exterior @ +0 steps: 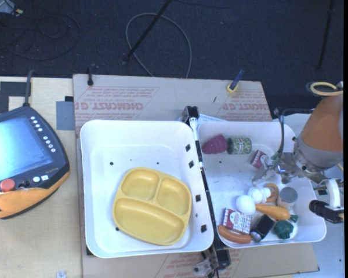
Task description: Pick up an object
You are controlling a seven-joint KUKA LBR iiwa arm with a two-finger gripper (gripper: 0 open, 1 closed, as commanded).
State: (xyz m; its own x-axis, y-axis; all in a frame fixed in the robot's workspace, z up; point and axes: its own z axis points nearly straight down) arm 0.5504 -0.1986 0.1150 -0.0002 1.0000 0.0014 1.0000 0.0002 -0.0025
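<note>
Pincer point(276, 171): hanging low over the right bin point(220, 167), below the arm's orange band point(325, 123), which is reaching in from the right. Whether its fingers are parted or shut cannot be told; nothing is seen gripped.

Step in hand, as judged: approach and descent toward the clutter; no object lifted yet.

Candidate objects, all lying in the right bin:
- white egg point(245, 204), near centre, with a smaller white ball point(257, 194) touching it;
- orange carrot point(272, 211), just right of the egg;
- grey-capped can point(288, 196), beside the carrot;
- red packet point(236, 219) and sausage point(235, 235), at the near edge;
- magenta piece point(215, 145) and green jar point(239, 145), at the far side, well apart from the rest.

Next move, as judged: settling on one piece and closing squarely; the near pile is sitting tightly packed, so neighbours are likely getting nudged.

Edges and room: the bin's right wall and near rim are crowding the pile. Open floor is lying in the right bin's left middle. Left bin point(104, 149) is holding a yellow divided tray point(153, 205); the divider between the bins is limiting leftward travel. Pendant point(20, 158) is resting on the desk point(46, 236), far left.
</note>
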